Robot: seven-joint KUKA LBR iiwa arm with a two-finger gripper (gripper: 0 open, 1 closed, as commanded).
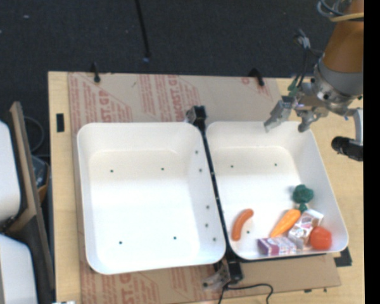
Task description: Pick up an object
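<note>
My gripper [289, 120] hangs above the far rim of the right bin [253, 145], its two grey fingers spread apart with nothing between them. The objects lie far from it in the bin's near right corner. An orange-red sausage [242, 223] rests alone toward the middle. A carrot [285, 222] lies slanted beside a green broccoli piece [303, 194]. A red tomato [320, 238] touches a small white and red carton [306, 224]. A purple and white box [276, 246] lies along the near wall.
The left bin [139, 195] sits beside the right one, parted by a black clamp strip [209, 176]. Both rest on a cardboard sheet [133, 97] on the wooden bench. A black fixture [347, 147] sticks out at the right.
</note>
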